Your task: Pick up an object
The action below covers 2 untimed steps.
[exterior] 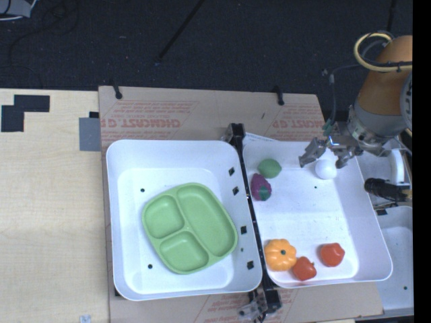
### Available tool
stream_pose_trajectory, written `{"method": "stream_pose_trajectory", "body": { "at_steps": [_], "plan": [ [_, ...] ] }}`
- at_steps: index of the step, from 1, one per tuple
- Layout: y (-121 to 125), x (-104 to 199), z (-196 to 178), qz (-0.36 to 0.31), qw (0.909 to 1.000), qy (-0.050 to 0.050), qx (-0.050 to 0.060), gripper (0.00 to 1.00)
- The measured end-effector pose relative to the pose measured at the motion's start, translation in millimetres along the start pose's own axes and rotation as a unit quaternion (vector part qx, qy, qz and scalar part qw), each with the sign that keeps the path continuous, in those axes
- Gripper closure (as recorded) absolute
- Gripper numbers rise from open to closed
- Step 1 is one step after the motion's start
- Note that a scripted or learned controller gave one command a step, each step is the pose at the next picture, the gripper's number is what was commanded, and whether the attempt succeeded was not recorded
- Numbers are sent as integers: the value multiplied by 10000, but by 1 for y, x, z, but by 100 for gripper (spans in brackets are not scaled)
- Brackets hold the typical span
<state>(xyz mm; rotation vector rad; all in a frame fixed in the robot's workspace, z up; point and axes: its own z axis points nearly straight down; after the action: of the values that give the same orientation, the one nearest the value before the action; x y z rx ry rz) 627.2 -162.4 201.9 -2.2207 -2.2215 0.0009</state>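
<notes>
My gripper [327, 156] hangs over the far right part of the right bin [350, 207], its two dark fingers spread apart. A small white round object [326, 169] lies on the bin floor just below and between the fingertips; I cannot see the fingers pressing on it. Further left in the same bin are a green round object [269, 167] and a purple one [260, 188]. Along the bin's near side sit an orange pepper-like toy [280, 254], a small red piece [304, 268] and a red tomato-like toy [331, 254].
The left bin [124, 173] holds a green divided plate [189, 227]. A black divider [244, 200] runs between the bins. A dark bracket [385, 188] sticks in at the right bin's right rim. Bare white floor lies in the middle of the right bin.
</notes>
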Motion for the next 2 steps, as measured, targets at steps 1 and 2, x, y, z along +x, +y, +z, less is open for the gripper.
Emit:
{"method": "stream_pose_trajectory", "body": {
  "at_steps": [1, 2],
  "plan": [
    [-1, 5, 63, -5, 10000, 7, 29, 0],
    [-1, 6, 116, 0, 10000, 4, 19, 0]
  ]
}}
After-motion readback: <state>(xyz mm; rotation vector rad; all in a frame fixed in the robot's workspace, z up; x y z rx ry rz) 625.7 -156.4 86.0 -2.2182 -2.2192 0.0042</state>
